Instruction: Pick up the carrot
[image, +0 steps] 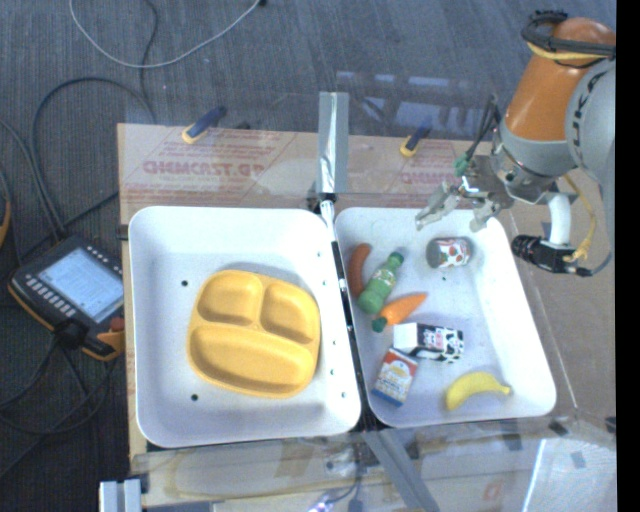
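The carrot (401, 308) lay in the right bin (530, 330) near its middle, tilted, its green end touching the base of the green bottle (380, 283). A sausage (358, 268) lay just beside the bottle by the bin's left wall. The jaws of the gripper (462, 203) stood spread open and held nothing, above the bin's far edge, near a small can (449, 253). The left bin (160, 300) held a yellow tray (256, 332).

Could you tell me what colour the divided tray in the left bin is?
Yellow; the divided tray shows clearly in the camera view.
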